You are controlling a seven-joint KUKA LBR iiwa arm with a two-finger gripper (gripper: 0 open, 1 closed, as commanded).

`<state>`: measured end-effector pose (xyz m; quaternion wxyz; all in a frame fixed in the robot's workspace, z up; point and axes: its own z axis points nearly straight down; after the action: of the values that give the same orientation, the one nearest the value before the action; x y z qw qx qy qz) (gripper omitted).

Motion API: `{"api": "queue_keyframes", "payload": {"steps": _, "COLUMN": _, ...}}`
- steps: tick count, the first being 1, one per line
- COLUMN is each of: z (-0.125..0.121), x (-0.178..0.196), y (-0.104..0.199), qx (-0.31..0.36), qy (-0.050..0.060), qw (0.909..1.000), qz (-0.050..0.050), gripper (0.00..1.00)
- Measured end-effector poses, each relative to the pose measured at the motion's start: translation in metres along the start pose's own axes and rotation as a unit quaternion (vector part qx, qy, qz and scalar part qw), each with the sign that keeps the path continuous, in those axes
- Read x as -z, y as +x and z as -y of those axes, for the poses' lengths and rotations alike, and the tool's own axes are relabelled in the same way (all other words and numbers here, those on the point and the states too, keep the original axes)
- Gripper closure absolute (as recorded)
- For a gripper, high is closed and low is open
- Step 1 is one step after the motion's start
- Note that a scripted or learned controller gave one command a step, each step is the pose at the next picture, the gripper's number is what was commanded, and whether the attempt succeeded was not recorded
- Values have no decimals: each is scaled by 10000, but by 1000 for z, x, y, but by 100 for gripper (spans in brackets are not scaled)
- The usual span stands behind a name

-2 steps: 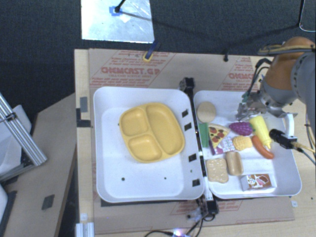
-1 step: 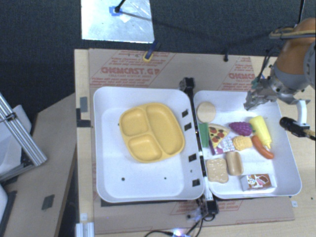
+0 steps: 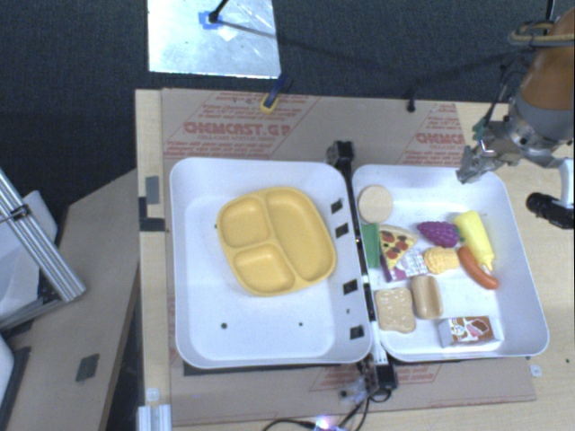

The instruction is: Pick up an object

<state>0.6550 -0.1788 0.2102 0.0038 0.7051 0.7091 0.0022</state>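
Note:
My gripper (image 3: 471, 166) hangs over the far right corner of the right bin (image 3: 517, 330), above the toy food and apart from it. Its tips point down and left. Nothing shows between them. In the right bin lie a round tan cookie (image 3: 375, 204), a pizza slice (image 3: 394, 245), purple grapes (image 3: 437, 233), a yellow banana (image 3: 474, 236), an orange sausage (image 3: 477, 268), a corn piece (image 3: 439, 260), a hot dog bun (image 3: 426, 295), a toast slice (image 3: 394, 310) and a small carton (image 3: 468, 330).
The left bin (image 3: 198, 330) holds a yellow divided plate (image 3: 269, 239). A black divider (image 3: 346, 232) runs between the bins. A shiny metal sheet (image 3: 214, 23) lies beyond the bench at the back. A metal rail (image 3: 31, 241) stands at the left edge.

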Motion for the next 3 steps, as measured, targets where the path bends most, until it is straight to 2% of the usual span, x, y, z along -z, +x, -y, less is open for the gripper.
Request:
{"api": "queue_keyframes", "payload": {"steps": 1, "z": -1, "x": 16, "y": 0, "qx": 1, "qy": 17, "qw": 10000, "qz": -6, "gripper": 100}}
{"api": "queue_keyframes", "payload": {"steps": 2, "z": 5, "x": 19, "y": 43, "qx": 16, "qy": 29, "qw": 10000, "qz": -16, "gripper": 100}}
{"api": "queue_keyframes", "payload": {"steps": 3, "z": 21, "x": 9, "y": 94, "qx": 16, "qy": 41, "qw": 10000, "qz": -22, "gripper": 100}}
